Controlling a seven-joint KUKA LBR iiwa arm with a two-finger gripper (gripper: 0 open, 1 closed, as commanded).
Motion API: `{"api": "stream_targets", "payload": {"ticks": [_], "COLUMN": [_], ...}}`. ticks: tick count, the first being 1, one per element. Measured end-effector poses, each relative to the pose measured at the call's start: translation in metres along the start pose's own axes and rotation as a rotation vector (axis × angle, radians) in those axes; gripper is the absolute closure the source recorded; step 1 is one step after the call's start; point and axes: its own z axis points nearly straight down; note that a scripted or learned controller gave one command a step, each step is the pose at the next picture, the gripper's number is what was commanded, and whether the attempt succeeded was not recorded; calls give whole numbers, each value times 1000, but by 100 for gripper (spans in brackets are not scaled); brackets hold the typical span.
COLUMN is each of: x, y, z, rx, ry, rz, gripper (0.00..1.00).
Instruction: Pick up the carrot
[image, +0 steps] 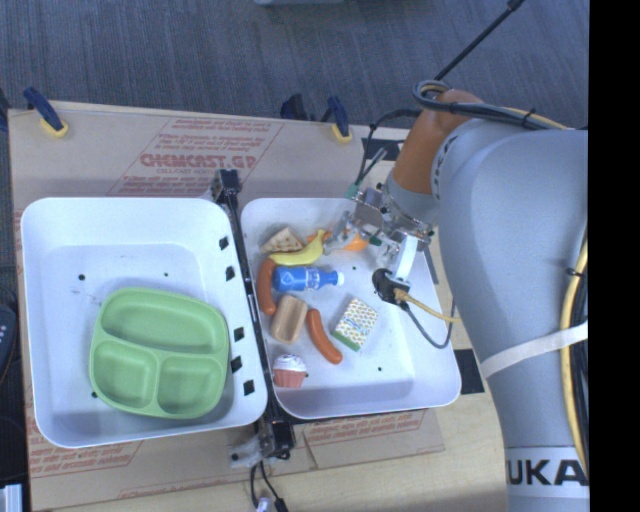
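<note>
My gripper (356, 232) is low over the far part of the right bin (425, 372), just right of a yellow banana (300, 256). A small orange piece (353, 243), which looks like the carrot, shows right at the gripper's tip. It is too small and too covered to tell whether it is gripped or just lying beneath. The grey arm with its orange band (430, 140) comes in from the right and hides the bin's far right corner.
The right bin also holds a toast slice (283, 240), a blue bottle (305, 280), two orange-red sausages (323, 337) (264, 286), a bread piece (290, 318), a green-and-yellow box (356, 324) and a cupcake (290, 372). A green divided plate (158, 352) lies in the left bin (60, 240).
</note>
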Motion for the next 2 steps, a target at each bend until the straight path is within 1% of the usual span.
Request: {"api": "stream_targets", "payload": {"ticks": [1,2], "x": [1,3], "y": [0,-1], "z": [-1,0], "rx": [0,-1], "ry": [1,0], "rz": [16,2], "gripper": [0,0]}}
